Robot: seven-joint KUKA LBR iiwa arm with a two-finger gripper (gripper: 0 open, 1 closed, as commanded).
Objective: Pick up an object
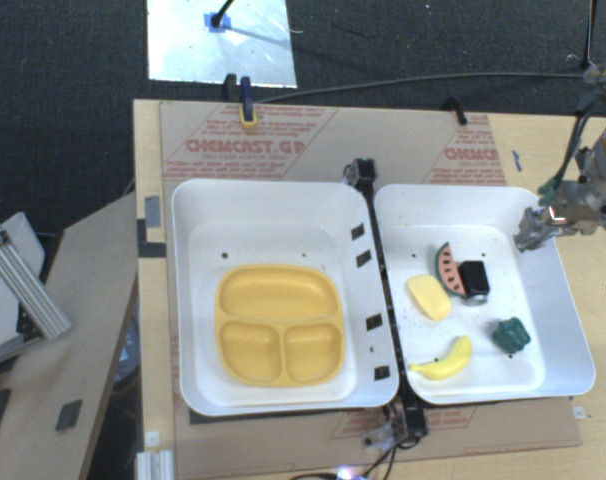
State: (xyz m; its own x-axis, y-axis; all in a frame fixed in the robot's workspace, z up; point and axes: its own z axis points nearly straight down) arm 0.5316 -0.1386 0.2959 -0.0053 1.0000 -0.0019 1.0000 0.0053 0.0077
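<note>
The right bin [543, 268] holds several small objects: a watermelon slice [445, 265], a black block [473, 278], a pale yellow piece [428, 297], a yellow banana [443, 360] and a dark green piece [511, 335]. My gripper [535, 228] hangs at the right bin's far right rim, up and to the right of the black block. Nothing shows between its tips.
The left bin [198, 268] holds a yellow divided tray [280, 324]. A black divider with clips [375, 278] runs between the bins. Cardboard [313, 138] lies under both bins, with a blue clamp [246, 100] at the back.
</note>
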